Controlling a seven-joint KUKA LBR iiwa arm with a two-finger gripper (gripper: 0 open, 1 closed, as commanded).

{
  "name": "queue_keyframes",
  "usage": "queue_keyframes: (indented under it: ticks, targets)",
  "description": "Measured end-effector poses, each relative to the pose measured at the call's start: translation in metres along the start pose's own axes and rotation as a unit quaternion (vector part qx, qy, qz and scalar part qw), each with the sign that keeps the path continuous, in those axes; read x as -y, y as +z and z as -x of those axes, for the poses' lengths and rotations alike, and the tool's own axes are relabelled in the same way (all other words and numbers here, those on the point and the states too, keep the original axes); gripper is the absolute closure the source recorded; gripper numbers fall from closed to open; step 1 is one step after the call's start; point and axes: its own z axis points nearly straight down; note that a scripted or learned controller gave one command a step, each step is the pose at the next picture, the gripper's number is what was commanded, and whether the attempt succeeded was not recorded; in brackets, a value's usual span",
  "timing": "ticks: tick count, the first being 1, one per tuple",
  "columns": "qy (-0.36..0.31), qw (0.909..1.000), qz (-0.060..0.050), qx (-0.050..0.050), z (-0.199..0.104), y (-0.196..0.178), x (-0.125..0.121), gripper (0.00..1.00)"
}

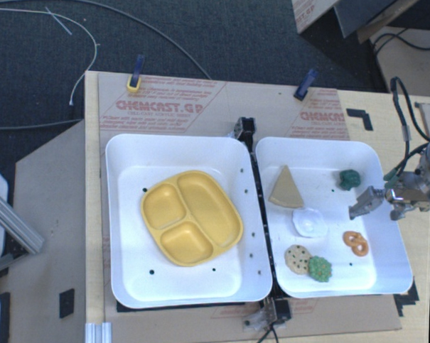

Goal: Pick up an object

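The gripper (365, 204) hangs over the right bin (388, 278), its finger spread unclear to me, probably lining up on the pretzel (355, 242) lying just nearer, free of neighbours.

Single fixed camera above bench (204, 96), looking down at slant, both bins (128, 199) framed.

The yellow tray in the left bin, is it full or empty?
Empty. All three compartments of the yellow tray show bare yellow plastic; the food pieces lie in the right bin.
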Motion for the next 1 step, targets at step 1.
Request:
queue_keyframes:
  ticks: [1]
  targets:
    - [-0.002, 1.0, 0.006, 0.001, -0.0003, -0.0053, -0.0021, 0.0]
